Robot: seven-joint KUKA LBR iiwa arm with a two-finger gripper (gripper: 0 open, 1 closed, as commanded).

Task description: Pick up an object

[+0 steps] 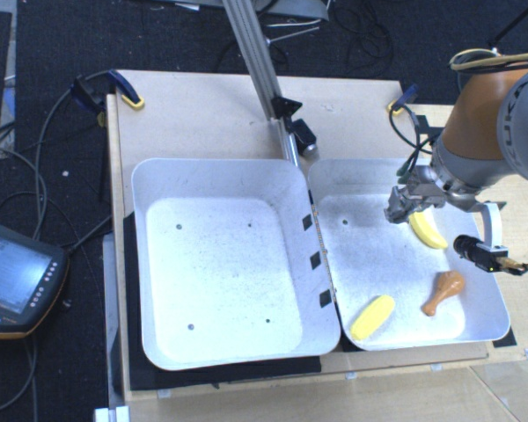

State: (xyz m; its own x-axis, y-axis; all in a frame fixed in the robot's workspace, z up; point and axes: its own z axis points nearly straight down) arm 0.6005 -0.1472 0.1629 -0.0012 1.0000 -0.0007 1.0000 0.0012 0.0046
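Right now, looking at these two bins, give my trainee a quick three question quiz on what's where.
1. True or false: the banana lies in the left bin.
2. Which toy lies nearest the right bin's front edge?
A. drumstick
B. corn cob
C. banana
3. Fill in: the gripper sits just beside the ____.

Key: 1 false, it lies in the right bin. 2 B. 3 banana.
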